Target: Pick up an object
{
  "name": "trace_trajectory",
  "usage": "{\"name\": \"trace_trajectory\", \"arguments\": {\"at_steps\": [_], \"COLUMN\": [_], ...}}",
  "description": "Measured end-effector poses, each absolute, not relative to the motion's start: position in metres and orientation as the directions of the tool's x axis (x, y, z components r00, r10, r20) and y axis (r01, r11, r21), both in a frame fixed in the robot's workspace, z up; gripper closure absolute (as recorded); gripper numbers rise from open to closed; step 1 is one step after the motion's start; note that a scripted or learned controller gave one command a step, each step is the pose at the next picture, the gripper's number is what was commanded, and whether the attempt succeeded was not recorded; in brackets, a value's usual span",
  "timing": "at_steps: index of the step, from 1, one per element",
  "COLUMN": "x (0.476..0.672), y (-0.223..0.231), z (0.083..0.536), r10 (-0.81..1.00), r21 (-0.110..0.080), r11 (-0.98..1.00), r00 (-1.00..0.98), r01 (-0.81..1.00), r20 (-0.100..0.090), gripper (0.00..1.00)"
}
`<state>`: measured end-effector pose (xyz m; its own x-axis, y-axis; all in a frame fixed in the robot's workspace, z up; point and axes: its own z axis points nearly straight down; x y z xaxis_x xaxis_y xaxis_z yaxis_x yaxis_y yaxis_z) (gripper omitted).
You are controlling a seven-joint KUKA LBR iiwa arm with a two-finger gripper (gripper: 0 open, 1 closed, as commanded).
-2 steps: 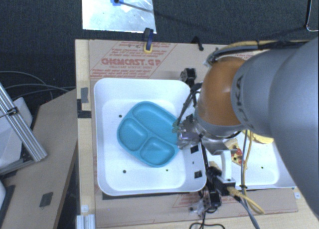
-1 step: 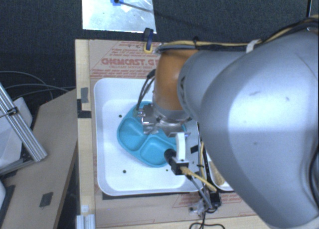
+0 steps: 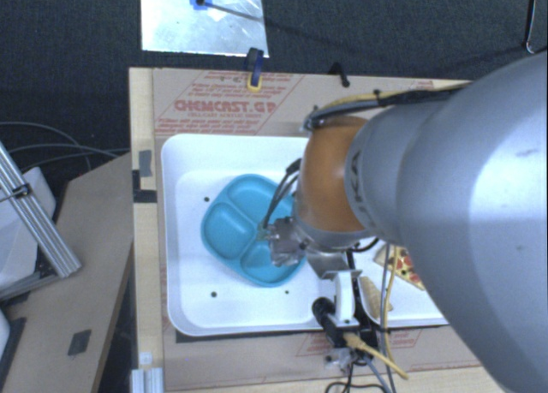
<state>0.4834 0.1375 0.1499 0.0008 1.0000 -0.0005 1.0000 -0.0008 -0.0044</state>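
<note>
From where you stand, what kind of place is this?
Probably a robot test bench in a lab: a grey arm reaches over a white bin holding a blue divided dish, with loose cables and metal framing nearby.

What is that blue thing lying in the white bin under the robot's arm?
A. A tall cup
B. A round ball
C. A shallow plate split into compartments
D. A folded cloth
C: the blue plate lies flat on the floor of the white bin, and raised ridges divide it into compartments; the arm covers its right edge.

Overhead slant onto white bin [image 3: 184, 211]
</note>
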Motion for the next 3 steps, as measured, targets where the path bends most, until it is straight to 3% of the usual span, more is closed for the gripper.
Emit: {"name": "trace_trajectory", "arguments": {"at_steps": [1, 2, 3], "x": [0.551, 0.488, 0.488], "y": [0.122, 0.082, 0.12], "z": [0.166, 0.225, 0.326], "r10": [1.0, 1.0, 1.0], "r21": [0.008, 0.002, 0.012], "r11": [0.002, -0.002, 0.009], "r00": [-0.002, 0.002, -0.009], "r01": [1.0, 1.0, 1.0], "r20": [0.0, 0.0, 0.005], "gripper": [1.0, 1.0, 1.0]}}
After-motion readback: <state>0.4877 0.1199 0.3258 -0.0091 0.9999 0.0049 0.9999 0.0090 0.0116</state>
